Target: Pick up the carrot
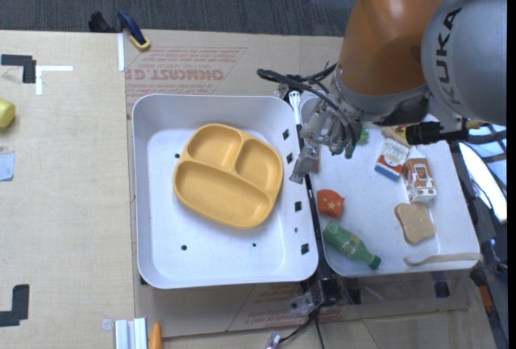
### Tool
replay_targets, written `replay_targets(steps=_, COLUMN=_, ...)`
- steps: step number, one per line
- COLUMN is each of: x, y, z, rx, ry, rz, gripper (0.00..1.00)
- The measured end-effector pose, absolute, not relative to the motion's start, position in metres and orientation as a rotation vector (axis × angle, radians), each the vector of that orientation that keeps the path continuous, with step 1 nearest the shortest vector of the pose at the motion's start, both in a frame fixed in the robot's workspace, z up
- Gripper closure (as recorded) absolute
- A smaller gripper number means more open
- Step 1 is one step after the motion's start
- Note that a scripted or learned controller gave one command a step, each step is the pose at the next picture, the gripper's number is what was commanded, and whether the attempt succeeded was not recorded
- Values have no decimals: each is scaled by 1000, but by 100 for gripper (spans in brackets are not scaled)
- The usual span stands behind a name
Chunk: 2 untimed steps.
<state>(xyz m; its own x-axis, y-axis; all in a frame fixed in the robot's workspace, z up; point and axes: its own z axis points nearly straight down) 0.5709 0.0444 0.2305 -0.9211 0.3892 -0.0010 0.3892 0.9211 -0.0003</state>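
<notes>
the gripper hangs over the wall between the two bins; whether it is open or closed i cannot tell. no clear carrot shows; the red thing just below it may be the nearest candidate. a yellow plate sits left in the left bin, on a pale bench.

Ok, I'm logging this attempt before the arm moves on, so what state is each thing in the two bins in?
yellow divided plate: flat in the left bin, compartments bare
green bottle: lying on its side, right bin
red-orange item: lying loose by the divider
toast slice: lying flat
two small cartons: lying flat, side by side
gripper: over the bins' shared edge, fingers unclear
</notes>
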Motion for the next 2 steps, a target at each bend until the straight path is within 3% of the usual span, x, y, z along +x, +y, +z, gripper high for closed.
replay_targets(steps=1, x=518, y=137, z=167, rx=653, ry=3075, rz=-3, gripper=0)
replay_targets(steps=2, x=515, y=113, z=93, rx=842, ry=3025, rz=3, gripper=0)
